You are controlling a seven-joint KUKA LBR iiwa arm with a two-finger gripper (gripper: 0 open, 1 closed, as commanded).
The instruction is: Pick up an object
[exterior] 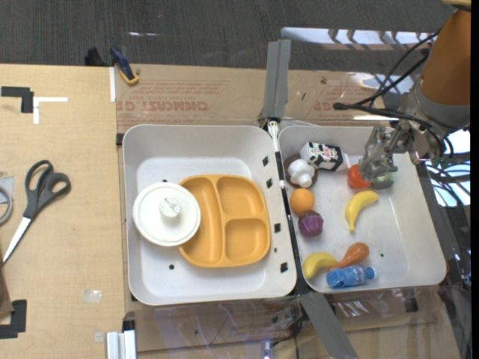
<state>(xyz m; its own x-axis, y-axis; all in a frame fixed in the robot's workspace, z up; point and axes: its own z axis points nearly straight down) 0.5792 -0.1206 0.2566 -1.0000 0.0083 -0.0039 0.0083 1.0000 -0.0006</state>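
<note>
Two white bins (135, 223) are sitting side by side. Two bananas (360, 206) are lying in the right one, alongside one orange (302, 200), one blue bottle (349, 277) and one cow toy (322, 154).

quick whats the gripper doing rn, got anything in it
Gripper: down in the right bin, right at the red object; whether it grips it cannot be told.

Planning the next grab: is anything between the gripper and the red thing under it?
Nothing visible is. The gripper hangs right at the red thing in the right bin. The banana lies just below, beside it, not in between.
</note>
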